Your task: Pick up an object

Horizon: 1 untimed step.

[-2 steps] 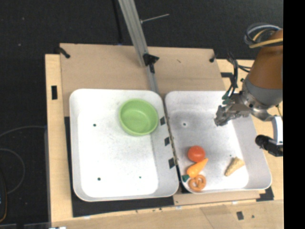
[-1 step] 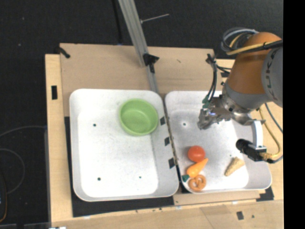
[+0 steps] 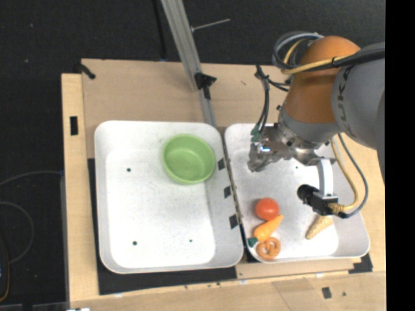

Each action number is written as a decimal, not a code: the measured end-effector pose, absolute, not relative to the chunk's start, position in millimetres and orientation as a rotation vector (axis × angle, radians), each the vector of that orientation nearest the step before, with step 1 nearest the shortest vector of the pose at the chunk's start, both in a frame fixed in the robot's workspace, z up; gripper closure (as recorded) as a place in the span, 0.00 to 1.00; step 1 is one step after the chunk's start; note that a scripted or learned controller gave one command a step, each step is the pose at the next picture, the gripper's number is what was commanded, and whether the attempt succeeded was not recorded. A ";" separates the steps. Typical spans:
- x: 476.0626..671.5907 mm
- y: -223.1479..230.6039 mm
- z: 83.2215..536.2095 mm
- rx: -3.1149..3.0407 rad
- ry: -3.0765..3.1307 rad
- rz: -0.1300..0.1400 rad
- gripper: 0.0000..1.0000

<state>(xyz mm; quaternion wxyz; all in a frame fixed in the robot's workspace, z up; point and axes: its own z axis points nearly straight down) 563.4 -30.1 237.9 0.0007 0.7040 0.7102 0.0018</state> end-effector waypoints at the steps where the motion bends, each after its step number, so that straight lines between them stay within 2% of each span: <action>1: 558.2 29.2 236.7 2.218 2.225 0.002 1.00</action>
